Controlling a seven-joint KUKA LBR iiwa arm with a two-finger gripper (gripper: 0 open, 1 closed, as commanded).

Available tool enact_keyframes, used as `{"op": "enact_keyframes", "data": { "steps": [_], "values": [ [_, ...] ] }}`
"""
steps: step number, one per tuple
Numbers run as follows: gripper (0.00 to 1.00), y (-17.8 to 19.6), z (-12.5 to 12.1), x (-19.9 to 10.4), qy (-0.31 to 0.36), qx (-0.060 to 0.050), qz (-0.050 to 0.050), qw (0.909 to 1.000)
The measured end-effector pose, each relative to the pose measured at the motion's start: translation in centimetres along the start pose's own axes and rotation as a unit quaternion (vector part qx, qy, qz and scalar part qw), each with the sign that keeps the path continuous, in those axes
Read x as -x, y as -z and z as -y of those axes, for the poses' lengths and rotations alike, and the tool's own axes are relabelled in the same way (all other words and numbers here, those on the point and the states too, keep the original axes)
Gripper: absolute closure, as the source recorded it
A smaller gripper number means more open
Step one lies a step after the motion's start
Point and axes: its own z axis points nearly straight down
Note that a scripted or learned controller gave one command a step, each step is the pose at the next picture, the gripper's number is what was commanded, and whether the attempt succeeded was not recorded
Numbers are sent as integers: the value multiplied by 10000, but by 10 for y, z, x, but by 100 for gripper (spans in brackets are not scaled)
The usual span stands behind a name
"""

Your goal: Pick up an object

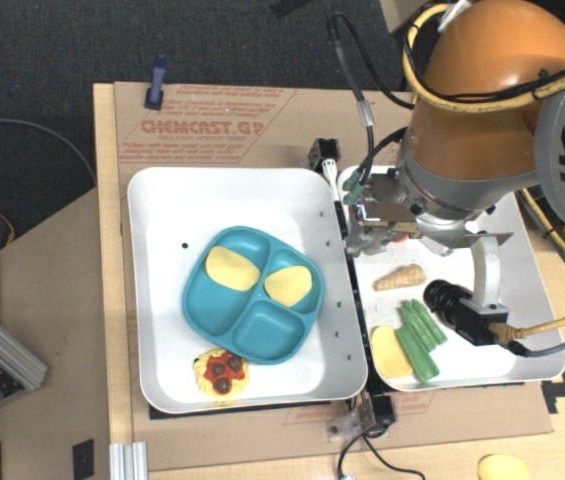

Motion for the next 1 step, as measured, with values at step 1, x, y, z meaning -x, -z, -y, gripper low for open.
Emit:
{"op": "enact_keyframes", "data": {
  "steps": [1],
  "values": [
    [100,9,0,-1,6,-4,3,10000]
  ]
}}
